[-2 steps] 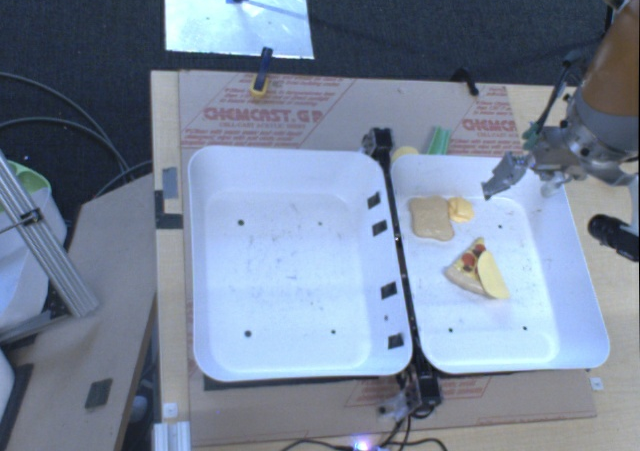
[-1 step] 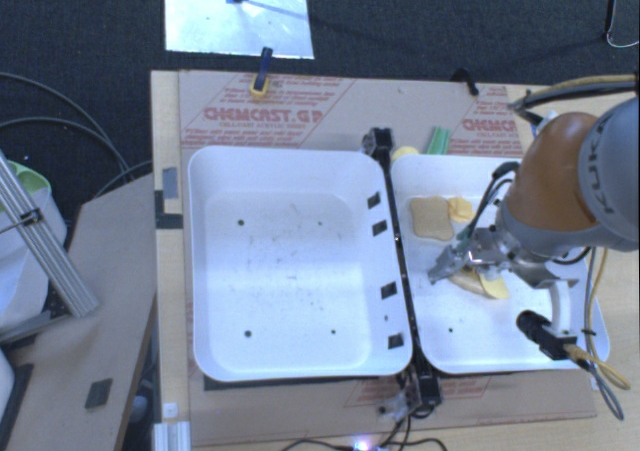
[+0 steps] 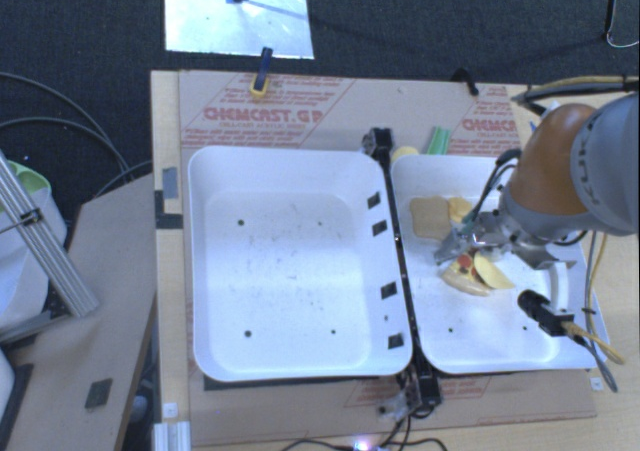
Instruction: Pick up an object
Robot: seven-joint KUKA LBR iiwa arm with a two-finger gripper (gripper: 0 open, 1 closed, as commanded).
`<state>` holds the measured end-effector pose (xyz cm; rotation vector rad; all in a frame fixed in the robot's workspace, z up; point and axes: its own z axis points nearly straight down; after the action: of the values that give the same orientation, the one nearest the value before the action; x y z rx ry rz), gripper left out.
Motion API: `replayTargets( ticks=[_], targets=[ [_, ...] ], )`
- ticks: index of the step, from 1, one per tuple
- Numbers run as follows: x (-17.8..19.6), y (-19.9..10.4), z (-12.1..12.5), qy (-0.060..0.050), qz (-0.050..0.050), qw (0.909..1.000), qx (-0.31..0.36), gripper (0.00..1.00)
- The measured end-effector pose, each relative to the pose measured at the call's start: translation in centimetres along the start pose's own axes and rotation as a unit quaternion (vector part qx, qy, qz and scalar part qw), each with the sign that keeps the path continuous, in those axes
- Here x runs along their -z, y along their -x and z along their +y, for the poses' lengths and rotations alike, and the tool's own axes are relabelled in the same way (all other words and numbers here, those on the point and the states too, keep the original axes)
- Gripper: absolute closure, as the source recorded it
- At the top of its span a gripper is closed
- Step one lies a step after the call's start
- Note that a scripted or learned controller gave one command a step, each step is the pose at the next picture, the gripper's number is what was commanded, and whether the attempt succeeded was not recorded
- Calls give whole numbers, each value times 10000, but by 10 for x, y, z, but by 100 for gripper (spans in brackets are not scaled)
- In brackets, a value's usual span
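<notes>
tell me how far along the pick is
Done: the grey arm's gripper is down inside the right white bin, at the pile of small yellow and tan objects. In hand: closing in on that pile. Left: a visible grasp and lift; nothing is seen raised off the bin floor.

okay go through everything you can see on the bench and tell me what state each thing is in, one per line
Gripper: down in the right bin among the objects; whether it grips anything cannot be told.
Left bin: upright on the bench, beside the right bin.
Right bin: upright, holding a small pile of objects.
Tan flat piece: lying flat on the right bin's floor.
Yellow pieces: lying in a loose pile beside the gripper.
</notes>
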<state>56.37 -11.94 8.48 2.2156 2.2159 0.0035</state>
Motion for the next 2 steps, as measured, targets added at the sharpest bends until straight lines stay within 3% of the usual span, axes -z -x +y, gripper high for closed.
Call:
replayTargets(
  ticks=[1,2],
  targets=[
    [1,93,29,0,-9,10000,-20,0],
    [-1,10,-25,-59,41,10000,33,0]
  ],
)
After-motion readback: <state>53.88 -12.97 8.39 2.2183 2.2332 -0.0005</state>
